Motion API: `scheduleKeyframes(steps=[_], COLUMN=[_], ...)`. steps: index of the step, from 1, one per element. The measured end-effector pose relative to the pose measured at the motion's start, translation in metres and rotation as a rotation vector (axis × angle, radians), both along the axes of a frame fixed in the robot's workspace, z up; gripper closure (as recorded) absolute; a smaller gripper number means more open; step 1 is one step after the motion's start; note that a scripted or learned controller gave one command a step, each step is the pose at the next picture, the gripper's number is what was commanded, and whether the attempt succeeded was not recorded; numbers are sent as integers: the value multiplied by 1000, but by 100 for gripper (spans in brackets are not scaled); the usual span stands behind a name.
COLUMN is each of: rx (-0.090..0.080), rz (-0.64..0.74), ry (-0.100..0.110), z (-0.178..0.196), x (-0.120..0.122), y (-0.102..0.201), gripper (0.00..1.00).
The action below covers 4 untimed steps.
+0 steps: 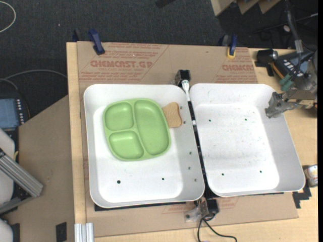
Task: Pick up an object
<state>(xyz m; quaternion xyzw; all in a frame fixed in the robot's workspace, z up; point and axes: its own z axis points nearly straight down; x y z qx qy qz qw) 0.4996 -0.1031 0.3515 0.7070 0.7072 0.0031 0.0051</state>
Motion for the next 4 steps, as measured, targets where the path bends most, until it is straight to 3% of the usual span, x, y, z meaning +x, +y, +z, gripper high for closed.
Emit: scheduleKeyframes(steps=[1,2,3,4], rx=[-2,6,-7,7], rz=[-3,-6,-3,-1], ry=[3,23,-5,20], z=[48,-50,74,-16], x=[26,-24,0,-22], y=[-47,-76,-124,-96], gripper=[100,100,100,100])
